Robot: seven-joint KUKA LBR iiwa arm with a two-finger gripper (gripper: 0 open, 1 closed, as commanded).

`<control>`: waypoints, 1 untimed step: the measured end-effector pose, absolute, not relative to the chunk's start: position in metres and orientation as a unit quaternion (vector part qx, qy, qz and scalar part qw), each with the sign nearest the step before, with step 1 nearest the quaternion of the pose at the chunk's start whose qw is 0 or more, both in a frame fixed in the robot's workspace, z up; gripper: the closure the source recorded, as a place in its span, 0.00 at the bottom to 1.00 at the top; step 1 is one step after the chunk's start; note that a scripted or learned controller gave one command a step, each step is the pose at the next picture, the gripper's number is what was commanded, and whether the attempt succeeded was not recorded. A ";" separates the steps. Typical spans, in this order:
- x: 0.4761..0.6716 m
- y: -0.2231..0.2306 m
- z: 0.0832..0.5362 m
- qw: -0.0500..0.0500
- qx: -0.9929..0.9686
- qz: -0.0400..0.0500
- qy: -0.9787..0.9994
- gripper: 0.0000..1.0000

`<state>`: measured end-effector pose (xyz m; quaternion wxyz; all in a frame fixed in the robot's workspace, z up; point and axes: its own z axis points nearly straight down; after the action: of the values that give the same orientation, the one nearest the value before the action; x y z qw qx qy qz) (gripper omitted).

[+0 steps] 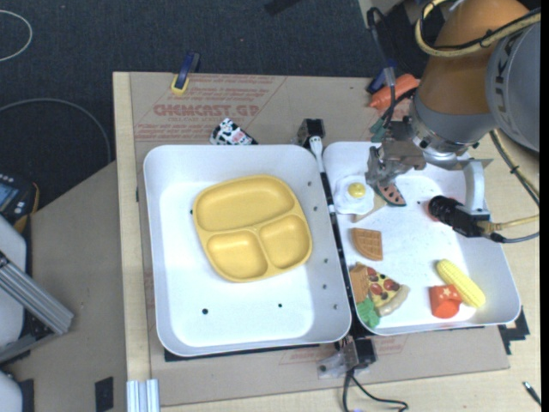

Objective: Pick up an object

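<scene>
Pincer low over right bin, just beside toy fried egg; whether spread or closed, cannot tell. Nothing seen lifted yet. Waffle, pizza slice, corn cob, red piece lying nearer than egg. Grasp and lift remaining, by judgement.

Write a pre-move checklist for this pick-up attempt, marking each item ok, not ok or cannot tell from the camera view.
1. Gripper is over the right bin: ok.
2. An object lies close under it, the fried egg: ok.
3. An object is held between the fingers: cannot tell.
4. Other targets lie apart and reachable, namely waffle, corn, pizza slice: ok.
5. Yellow divided plate sits in the left bin, away from the arm: ok.
</scene>
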<state>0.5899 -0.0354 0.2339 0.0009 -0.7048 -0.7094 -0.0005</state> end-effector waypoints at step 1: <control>0.580 -0.047 0.230 0.001 -0.708 0.001 -0.707 1.00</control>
<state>0.5797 -0.0475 0.2301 0.0011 -0.7075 -0.7067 0.0010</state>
